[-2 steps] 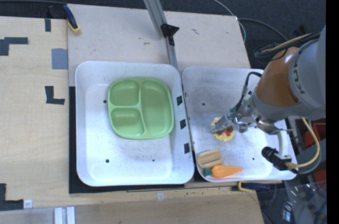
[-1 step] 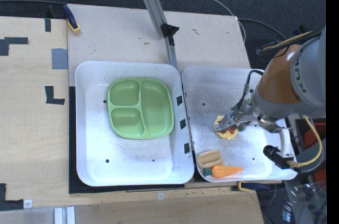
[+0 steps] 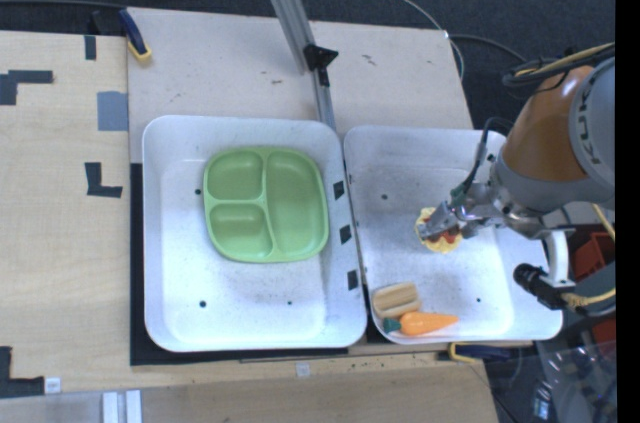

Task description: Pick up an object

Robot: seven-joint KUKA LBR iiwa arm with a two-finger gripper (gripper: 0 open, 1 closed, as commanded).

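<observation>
While the pincer (image 3: 440, 229) is down in the right bin (image 3: 400, 161) over a small yellow and red object (image 3: 441, 240), whether it is clenched cannot be told. Judged incomplete: nothing visibly lifted. The object lies mid-bin; its long axis is unclear. A carrot (image 3: 428, 321) lies left-right near the front edge, tip pointing right.

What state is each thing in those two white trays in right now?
Green divided plate: lying flat in the left bin, nothing on it.
Yellow object: in the right bin, directly under the gripper; whether it is gripped cannot be told.
Carrot: lying on its side at the right bin's near edge.
Tan block: lying beside the carrot, untouched.
Gripper: lowered over the yellow object.
</observation>
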